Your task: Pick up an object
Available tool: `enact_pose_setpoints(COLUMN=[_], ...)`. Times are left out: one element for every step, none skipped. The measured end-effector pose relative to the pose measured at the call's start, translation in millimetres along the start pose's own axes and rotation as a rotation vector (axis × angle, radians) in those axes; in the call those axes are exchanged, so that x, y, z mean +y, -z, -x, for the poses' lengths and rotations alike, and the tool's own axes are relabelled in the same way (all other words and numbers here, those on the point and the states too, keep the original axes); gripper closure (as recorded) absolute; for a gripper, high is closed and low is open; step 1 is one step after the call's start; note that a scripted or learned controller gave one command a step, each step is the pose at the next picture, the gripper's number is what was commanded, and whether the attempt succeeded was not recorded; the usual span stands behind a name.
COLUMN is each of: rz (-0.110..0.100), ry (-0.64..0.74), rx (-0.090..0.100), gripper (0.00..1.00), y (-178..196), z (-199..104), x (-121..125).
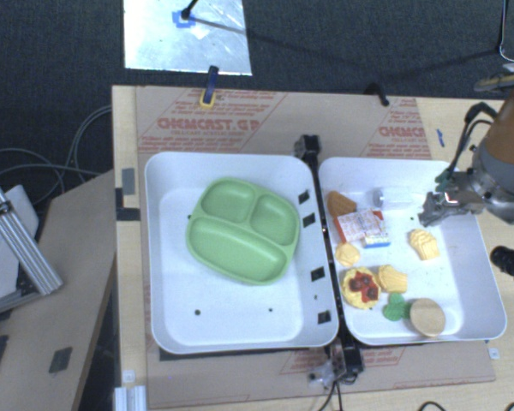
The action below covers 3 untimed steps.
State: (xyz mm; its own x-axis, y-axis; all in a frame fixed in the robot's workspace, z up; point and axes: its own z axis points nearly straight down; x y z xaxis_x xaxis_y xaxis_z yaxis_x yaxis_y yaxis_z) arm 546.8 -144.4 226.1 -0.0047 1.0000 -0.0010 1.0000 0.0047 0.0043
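The right bin (488, 268) holds all the small things. Closest to the gripper (434, 210) is a pale yellow ridged piece (424, 244), lying toward the bin's right wall at about mid-depth; it sits just below the jaws and apart from them. How far the jaws stand open cannot be told, as they are small and dark against the white floor, and nothing shows between them.

Left of the yellow ridged piece, a red-and-white packet (361, 226) lies near the bin's middle, with a small clear cup-like item (380, 199) above it and a brown bread-like piece (341, 204) at its upper left, close to the divider between the bins. Toward the near edge sit a small yellow chunk (348, 253), a round pizza-like toy (361, 287), another yellow piece (391, 278), a green piece (396, 309) and a tan round disc (427, 316), the last close to the near right corner.

The left bin (167, 255) carries a green divided plate (242, 229), lying flat near its centre with white floor all around it.

Open floor in the right bin lies along the far edge and the right wall beneath the arm (507, 157), which enters over the right rim. Both bins rest on the surface (265, 122).
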Motion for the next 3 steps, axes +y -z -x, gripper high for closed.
enact_pose_setpoints(rz=[-0.002,-0.002,-0.003], ry=[0.004,0.004,0.004], rx=[0.003,0.003,0.002], gripper=[1.00,1.00,1.00], y=[9.6,-0.7,6.0], z=[-51.3,-95.4,-132.7], x=[-17.1,-22.9,-44.4])
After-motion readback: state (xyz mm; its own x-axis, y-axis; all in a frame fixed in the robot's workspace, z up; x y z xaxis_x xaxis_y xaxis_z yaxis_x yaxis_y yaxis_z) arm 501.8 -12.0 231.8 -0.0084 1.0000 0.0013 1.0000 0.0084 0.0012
